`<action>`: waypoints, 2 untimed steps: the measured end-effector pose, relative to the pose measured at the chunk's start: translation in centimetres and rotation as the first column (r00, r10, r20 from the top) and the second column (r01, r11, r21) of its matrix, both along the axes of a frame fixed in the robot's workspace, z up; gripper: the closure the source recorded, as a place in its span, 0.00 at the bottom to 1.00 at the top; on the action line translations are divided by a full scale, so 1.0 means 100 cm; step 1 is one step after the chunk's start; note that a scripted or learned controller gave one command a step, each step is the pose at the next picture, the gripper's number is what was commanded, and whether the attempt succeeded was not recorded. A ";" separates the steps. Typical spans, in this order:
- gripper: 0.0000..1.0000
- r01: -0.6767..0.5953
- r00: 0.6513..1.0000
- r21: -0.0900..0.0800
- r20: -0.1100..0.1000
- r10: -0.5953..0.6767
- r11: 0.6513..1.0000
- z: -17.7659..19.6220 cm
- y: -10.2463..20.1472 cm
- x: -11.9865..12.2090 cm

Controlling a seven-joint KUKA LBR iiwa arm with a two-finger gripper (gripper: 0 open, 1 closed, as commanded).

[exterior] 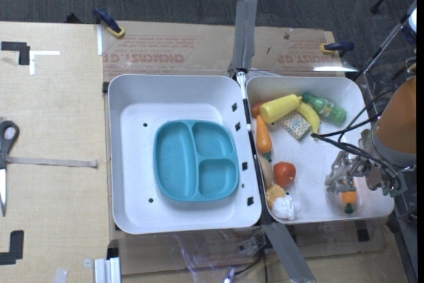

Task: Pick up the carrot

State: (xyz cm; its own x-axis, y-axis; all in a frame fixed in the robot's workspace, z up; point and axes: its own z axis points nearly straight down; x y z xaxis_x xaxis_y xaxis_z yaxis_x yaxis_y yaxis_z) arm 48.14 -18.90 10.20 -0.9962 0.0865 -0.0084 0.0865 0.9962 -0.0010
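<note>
The small carrot (348, 197), orange with a green tip, is lying near the front right corner of the right bin (311, 214), directly under the gripper (340, 177), which is hanging over it. Whether the claw is apart or together cannot be told. The approach seems to be ending; next comes closing squarely across the carrot, then lifting.

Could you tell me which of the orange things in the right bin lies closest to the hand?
The small orange piece just below the hand, near the bin's front right; the carrot lies along the left wall.
</note>
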 end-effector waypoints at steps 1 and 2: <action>0.00 0.000 1.000 0.000 0.000 0.000 1.000 0.000 0.000 0.000; 1.00 -0.001 1.000 -0.002 0.006 0.001 1.000 0.010 0.000 0.003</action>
State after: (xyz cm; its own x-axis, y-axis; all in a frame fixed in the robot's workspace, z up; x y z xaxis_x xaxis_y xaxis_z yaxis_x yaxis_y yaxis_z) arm 48.40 -18.93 11.19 -0.9962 0.0856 -0.0144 0.0857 0.9963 -0.0021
